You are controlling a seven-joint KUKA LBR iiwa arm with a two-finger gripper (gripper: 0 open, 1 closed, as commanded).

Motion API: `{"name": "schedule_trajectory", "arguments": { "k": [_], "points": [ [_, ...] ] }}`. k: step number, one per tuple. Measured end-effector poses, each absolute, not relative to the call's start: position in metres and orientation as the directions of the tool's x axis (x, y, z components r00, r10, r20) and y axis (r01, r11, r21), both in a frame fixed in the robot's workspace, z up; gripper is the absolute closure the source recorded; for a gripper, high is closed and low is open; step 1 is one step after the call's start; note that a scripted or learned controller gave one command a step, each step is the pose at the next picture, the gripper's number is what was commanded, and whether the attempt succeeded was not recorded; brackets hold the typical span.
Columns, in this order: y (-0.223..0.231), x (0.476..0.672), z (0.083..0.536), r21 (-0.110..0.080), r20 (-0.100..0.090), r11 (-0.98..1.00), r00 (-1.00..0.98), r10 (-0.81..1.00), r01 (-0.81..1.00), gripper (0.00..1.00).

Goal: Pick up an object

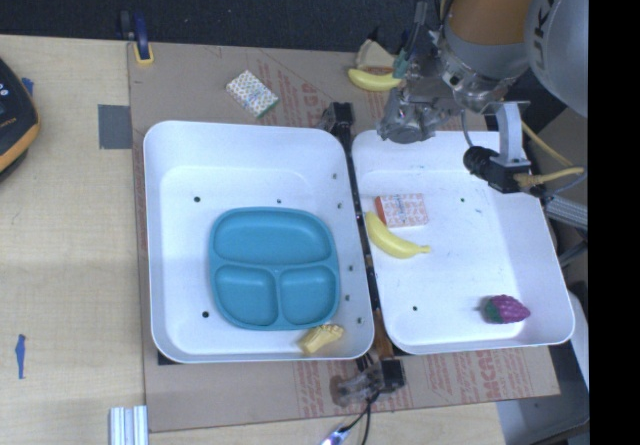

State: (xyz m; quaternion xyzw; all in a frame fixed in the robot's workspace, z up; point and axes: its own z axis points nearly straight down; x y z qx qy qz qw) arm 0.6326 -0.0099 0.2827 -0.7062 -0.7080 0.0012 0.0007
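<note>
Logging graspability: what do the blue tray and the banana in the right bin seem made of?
Blue tray: likely moulded plastic, matte, one even colour with rounded compartments. Banana: probably a plastic toy, smooth with a slight sheen and uniform yellow; rigid or soft cannot be told.

A pale wooden tabletop (70, 233) is covered in the middle by a brown cardboard sheet (250, 403) printed with faint red lettering. Two shallow white bins are set on it side by side, the left bin (152, 233) and the right bin (557, 268) touching along their inner edges, where a black clamp (340, 116) is seen at the far end. A small patterned packet (251, 92) and a yellow banana (372, 79) are laid on the cardboard behind the bins. A grey tape patch (114, 126) is stuck just beside the sheet's left edge, a blue clip (141, 38) is fixed at its far corner, and a yellow-and-black device (12, 118) is cut off by the left border.
</note>
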Motion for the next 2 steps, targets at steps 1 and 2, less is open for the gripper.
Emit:
{"name": "schedule_trajectory", "arguments": {
  "k": [1, 2],
  "points": [
    [0.0158, 0.6319, 0.1970, -0.005, -0.001, 0.005, -0.005, 1.000, 1.000, 1.00],
    [0.0171, 0.6246, 0.2040, -0.006, -0.001, 0.004, -0.004, 1.000, 1.000, 1.00]
  ]
}}
